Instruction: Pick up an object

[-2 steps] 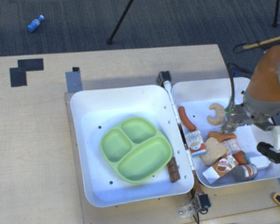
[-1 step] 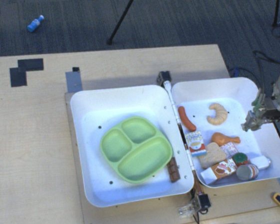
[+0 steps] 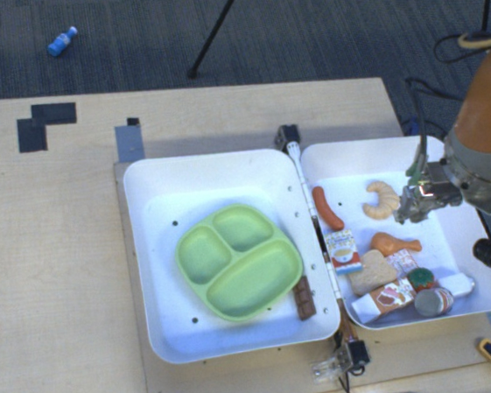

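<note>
The right bin (image 3: 451,146) holds toy food: a red sausage (image 3: 327,207), a tan croissant (image 3: 380,199), an orange drumstick (image 3: 395,242), a small carton (image 3: 342,251), a slice of bread (image 3: 375,270), a packet (image 3: 389,296) and a can (image 3: 434,302). My gripper (image 3: 410,205) hangs over the right bin, just right of the croissant and above the drumstick. Nothing shows between its fingers.
The left bin (image 3: 156,263) carries a green divided plate (image 3: 239,260) and a brown bar (image 3: 304,299) at its right edge. A clamp (image 3: 289,135) sits at the top of the wall between the bins. The arm's orange band (image 3: 487,111) rises at the right.
</note>
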You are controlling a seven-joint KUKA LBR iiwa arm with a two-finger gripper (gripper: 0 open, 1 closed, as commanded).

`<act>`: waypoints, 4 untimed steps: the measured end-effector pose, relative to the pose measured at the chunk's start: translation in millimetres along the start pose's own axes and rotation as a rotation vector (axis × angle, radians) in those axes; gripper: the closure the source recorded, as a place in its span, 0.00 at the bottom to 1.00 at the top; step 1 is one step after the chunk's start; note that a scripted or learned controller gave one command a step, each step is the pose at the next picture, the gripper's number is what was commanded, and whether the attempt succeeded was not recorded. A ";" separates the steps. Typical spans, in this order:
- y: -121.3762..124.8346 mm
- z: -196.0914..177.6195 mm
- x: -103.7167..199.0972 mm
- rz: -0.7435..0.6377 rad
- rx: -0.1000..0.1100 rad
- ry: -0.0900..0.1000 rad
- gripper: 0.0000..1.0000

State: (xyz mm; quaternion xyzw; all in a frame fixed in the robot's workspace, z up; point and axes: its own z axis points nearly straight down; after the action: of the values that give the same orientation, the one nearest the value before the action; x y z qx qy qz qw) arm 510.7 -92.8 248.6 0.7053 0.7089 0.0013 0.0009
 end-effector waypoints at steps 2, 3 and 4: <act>-4.8 67.4 -7.3 0.003 0.003 0.000 0.00; 36.1 132.4 6.0 0.001 0.002 0.000 0.00; 16.5 162.0 -45.8 0.004 -0.006 -0.005 0.00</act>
State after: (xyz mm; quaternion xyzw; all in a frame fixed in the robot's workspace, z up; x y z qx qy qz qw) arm 527.9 -138.5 86.7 0.7068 0.7074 0.0017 0.0047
